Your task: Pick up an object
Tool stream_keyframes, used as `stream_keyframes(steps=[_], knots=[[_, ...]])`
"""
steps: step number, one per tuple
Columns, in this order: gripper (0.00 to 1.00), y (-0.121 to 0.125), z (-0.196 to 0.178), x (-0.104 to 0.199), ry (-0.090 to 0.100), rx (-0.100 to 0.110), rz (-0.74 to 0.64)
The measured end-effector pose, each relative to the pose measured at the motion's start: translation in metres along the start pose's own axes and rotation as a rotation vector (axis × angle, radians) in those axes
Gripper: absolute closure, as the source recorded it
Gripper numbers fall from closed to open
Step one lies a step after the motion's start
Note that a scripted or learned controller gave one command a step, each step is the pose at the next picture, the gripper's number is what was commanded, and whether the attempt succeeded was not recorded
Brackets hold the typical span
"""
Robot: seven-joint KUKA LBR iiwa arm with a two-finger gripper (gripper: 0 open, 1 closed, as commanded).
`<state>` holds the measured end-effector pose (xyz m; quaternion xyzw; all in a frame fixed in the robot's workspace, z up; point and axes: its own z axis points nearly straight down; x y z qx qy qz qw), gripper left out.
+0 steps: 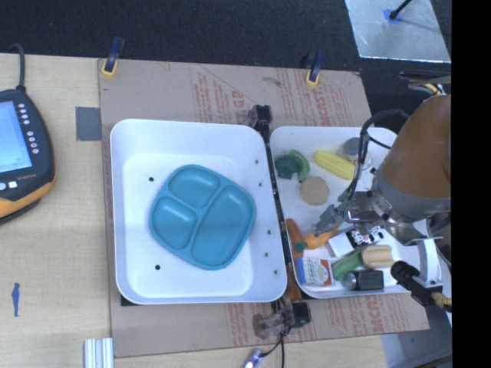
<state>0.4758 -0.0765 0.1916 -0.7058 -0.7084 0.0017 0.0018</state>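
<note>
A: Camera view. Report the position of the claw.

B: The claw [331,219] is low in the right bin [285,140], at the end of the arm [414,167] that enters from the right. Its dark fingers point left. Whether they are spread or pressed together cannot be determined at this resolution, and nothing is visibly pinched between them.

A: Which object is the likely target, and where does it lie?

B: Judged from position, the orange carrot [305,240]. It lies just left of the claw and slightly nearer, close to the wall dividing the bins. Its long axis runs from far-left to near-right, roughly crosswise to the reach of the arm. Contact between claw and carrot cannot be confirmed.

A: Count the contents of the right bin.

B: One carrot, one green leafy piece [292,164], one yellow corn cob [334,163], one tan disc [314,191], one small white carton [314,271], one green cylinder [347,263] and one dark block [370,280]. Other small items under the wrist are hidden.

A: Left bin?

B: The left bin [123,140] holds one blue divided plate [202,216] with three compartments. One tablet [21,148] rests on the surface at far left.
</note>
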Motion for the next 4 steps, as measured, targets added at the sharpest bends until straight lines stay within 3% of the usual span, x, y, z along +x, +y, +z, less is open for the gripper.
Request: stream_keyframes(steps=[1,2,3,4], knots=[[0.00,0.044,0.062,-0.020,-0.001,0.000,-0.001],[0.00,0.066,0.100,-0.033,-0.002,-0.002,-0.001],[0.00,0.122,0.099,-0.075,0.000,-0.003,0.000],[0.00,0.007,0.040,-0.119,0.001,-0.002,0.002]])
